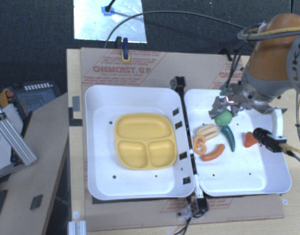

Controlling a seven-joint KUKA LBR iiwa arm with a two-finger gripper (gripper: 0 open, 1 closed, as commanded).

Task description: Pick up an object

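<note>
Arm [274, 53]: reaches in from the right, over the right bin's back half.
Right bin [238, 180]: holds every loose toy; the left bin [98, 131] holds a yellow tray [142, 141].
Gripper [223, 109]: sits directly above the green ball [223, 117]; whether it grips cannot be told.
Ball: near the bin's back left, touching the teal pepper [229, 137], just beside the bun [207, 130].
Advice: centre on the ball, close fully, then lift straight, so the pepper and bun stay undisturbed.
</note>
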